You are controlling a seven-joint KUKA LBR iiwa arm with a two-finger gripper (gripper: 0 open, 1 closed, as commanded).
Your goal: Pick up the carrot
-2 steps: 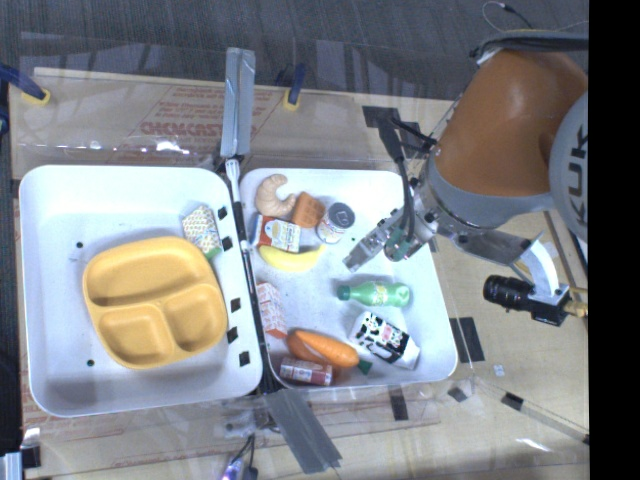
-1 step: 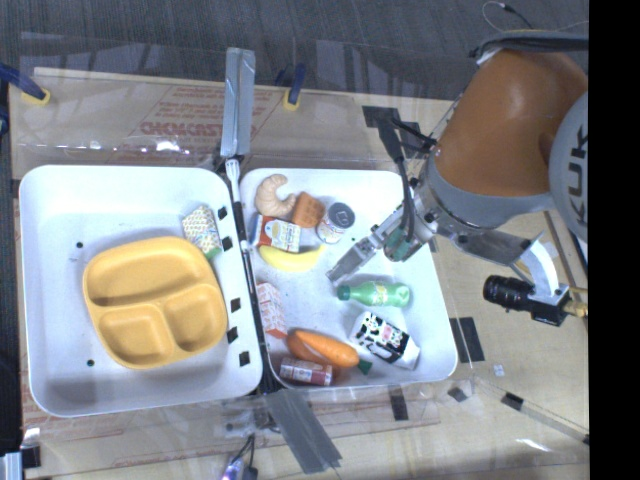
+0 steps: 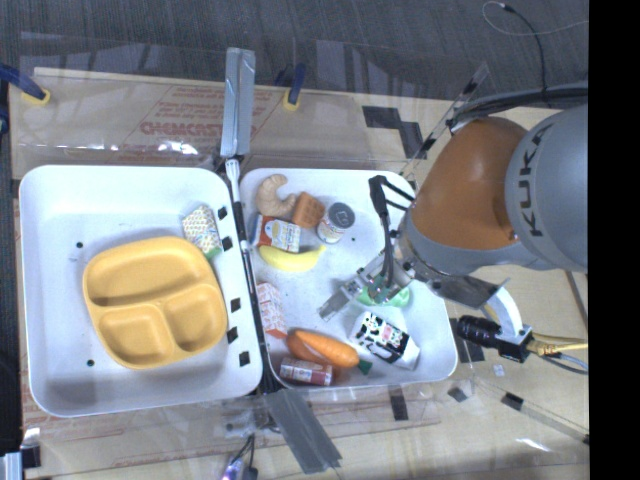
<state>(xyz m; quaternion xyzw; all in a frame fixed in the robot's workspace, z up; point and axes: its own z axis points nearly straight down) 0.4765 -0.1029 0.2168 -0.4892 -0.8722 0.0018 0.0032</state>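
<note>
- The claw [image 3: 345, 295] hangs over the middle of the right bin [image 3: 437, 363], holding nothing; its fingers look parted, though only narrowly.
- The carrot [image 3: 322, 346] lies near that bin's front edge, just short of the claw.
- Risk: a small jar or tube [image 3: 306, 373] touches the carrot in front and a black-and-white carton [image 3: 383, 338] sits just beside it, so a descent may nudge or pinch a neighbour instead.
- Also in the right bin: a banana [image 3: 291, 259] and a can [image 3: 336, 220].
- The left bin [image 3: 40, 268] holds a yellow divided tray [image 3: 152, 298].
</note>
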